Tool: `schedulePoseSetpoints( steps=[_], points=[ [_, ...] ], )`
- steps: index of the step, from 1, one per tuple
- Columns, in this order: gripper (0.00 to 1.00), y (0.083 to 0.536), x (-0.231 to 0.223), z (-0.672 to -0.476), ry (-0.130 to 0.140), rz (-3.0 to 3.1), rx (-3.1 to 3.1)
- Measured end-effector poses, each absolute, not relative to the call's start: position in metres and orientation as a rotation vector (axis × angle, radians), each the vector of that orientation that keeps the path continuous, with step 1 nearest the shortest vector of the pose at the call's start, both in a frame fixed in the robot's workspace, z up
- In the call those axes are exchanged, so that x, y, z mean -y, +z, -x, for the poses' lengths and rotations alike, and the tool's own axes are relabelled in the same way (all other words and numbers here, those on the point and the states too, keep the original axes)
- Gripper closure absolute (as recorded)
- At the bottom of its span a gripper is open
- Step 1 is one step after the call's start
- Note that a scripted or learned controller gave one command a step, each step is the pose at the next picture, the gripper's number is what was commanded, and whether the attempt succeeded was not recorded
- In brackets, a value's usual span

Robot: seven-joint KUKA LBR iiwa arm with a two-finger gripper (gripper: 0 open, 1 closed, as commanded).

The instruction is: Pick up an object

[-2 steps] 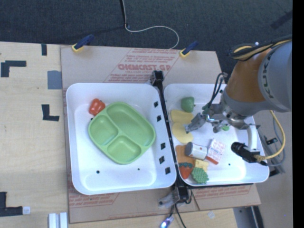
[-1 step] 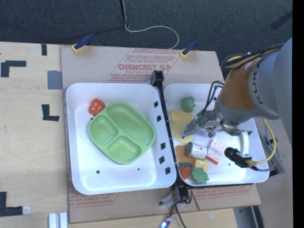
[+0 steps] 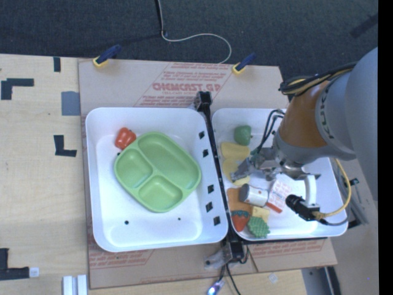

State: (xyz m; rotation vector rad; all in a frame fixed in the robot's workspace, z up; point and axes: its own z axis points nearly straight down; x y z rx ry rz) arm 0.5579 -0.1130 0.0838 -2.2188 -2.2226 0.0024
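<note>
My gripper (image 3: 249, 168) is down among the toys in the right bin (image 3: 334, 229) — I cannot tell its state — so I judge nothing lifted yet.

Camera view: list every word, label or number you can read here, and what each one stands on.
"CHEMCAST GP", red print, seen upside down on the cardboard sheet under the bins; the smaller red lines around it are too blurred to read.
Red print on the white packet in the right bin: too small to read.

Cardboard sheet (image 3: 178, 85) under bins, clamps (image 3: 107, 55) at corners
</note>
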Motion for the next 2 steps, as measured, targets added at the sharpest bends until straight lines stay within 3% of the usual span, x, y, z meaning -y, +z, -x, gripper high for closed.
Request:
schedulePoseSetpoints(
  steps=[1,2],
  points=[
    [1.00,0.095,0.113,-0.558,0.002,2.219,2.224],
    [1.00,0.155,0.108,-0.554,-0.003,2.222,2.225]
  ],
)
